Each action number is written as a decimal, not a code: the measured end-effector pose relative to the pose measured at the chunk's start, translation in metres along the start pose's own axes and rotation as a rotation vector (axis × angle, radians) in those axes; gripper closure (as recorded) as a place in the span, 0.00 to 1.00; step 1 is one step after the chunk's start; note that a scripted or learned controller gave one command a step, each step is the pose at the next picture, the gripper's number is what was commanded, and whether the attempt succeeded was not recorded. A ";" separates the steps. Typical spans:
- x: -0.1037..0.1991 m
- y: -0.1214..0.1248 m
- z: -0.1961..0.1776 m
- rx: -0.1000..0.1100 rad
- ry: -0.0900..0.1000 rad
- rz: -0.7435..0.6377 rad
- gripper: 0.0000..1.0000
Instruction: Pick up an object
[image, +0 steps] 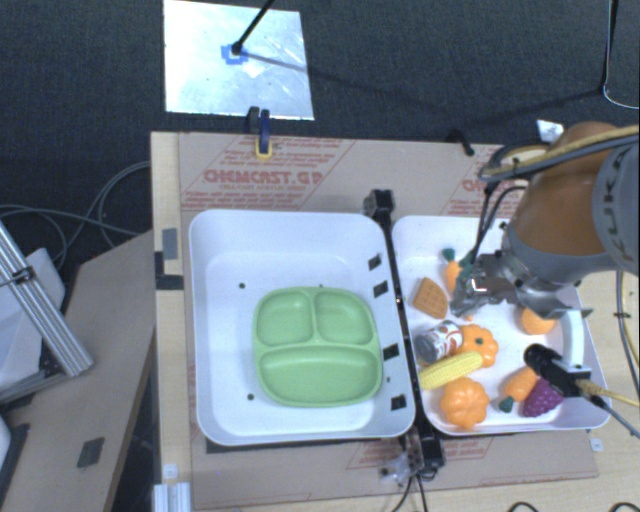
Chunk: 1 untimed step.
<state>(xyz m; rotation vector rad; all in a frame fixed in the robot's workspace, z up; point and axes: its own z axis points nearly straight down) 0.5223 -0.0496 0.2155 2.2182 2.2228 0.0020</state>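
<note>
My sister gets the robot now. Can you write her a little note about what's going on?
Gripper: low over the right bin, among the toy food; whether it's open or shut can't be seen.
Things: corn, can, waffle piece, orange pumpkin, grapes are all lying in the right bin. The green divided plate sits in the left bin.
Done: nothing visibly picked up.
Left: grab one object and lift it.

Arm (570, 215): grey casing with a wide orange band above the wrist, dark lettering on the grey. Metallic pincer (472, 290). Thin cables run along the top.
</note>
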 end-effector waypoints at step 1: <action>-0.014 0.001 -0.007 0.000 -0.001 0.001 1.00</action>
